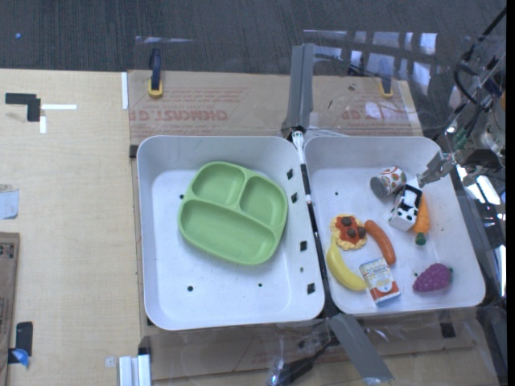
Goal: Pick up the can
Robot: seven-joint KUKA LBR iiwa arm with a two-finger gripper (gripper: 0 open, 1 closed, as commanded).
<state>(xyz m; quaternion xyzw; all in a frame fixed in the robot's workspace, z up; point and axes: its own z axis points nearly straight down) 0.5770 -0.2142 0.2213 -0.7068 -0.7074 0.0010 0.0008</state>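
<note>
One can (387,181) lies on its side near the back of the right bin (463,296), just beside a small black-and-white carton (406,207) and a carrot (421,219). The pincer (441,166) hovers just right of it — open or closed, I cannot tell — while the left bin (161,296) holds a green divided plate (233,212).

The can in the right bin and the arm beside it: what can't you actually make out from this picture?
- Can: lies on its side; its label is too small and blurred to read.
- Gripper: small, near the bin's far right corner; whether it is open or shut cannot be told.
- Arm: cut off by the picture's right edge.
- Small carton: its print is too small to read.
</note>
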